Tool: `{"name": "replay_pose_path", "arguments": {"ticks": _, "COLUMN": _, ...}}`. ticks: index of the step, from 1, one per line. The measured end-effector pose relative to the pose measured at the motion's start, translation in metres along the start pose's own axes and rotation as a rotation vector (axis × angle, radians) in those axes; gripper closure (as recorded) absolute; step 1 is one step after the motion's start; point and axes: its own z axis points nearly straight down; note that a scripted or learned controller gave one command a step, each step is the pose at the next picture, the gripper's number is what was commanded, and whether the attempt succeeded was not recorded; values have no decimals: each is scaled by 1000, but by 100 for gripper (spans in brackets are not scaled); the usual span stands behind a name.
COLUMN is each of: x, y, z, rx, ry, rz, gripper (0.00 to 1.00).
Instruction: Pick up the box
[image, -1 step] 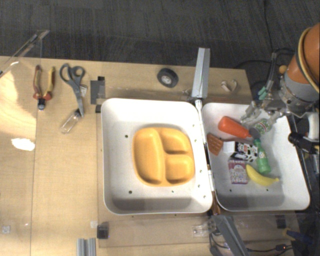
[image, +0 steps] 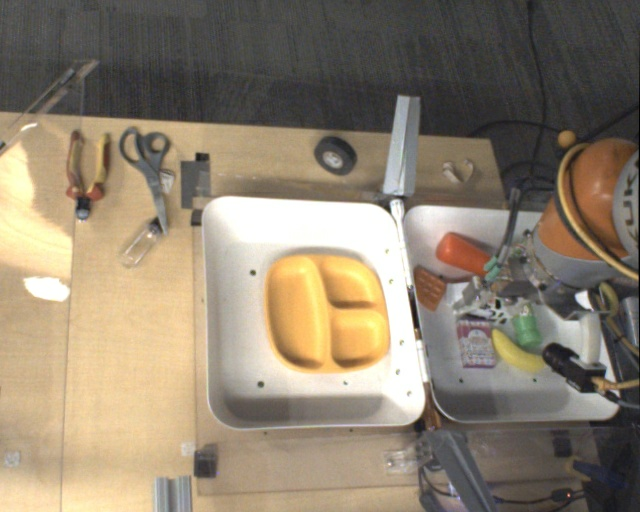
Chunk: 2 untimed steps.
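Observation:
The box (image: 477, 343) is small, white and pink-purple, and lies flat on the floor of the right bin (image: 450, 395) near its front left. My gripper (image: 487, 297) hangs low over the right bin, directly behind the box and very close to its far edge. Wires and metal parts of the gripper hide what lies under it. The grey arm with its orange band (image: 600, 185) reaches in from the right.
A yellow banana (image: 518, 353) and a green item (image: 526, 328) lie right of the box. An orange-red piece (image: 462, 251) and a brown ridged piece (image: 430, 287) lie behind it. The left bin (image: 240, 390) holds a yellow divided tray (image: 326, 309). Scissors, pliers and tape lie on the bench.

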Motion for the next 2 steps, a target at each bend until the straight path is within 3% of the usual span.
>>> {"name": "replay_pose_path", "arguments": {"ticks": 1, "x": 2, "y": -24, "z": 69, "rx": -13, "ry": -1, "rz": -41, "gripper": 0}}
{"name": "replay_pose_path", "arguments": {"ticks": 2, "x": 1, "y": -21, "z": 56, "rx": -21, "ry": -5, "rz": -43, "gripper": 100}}
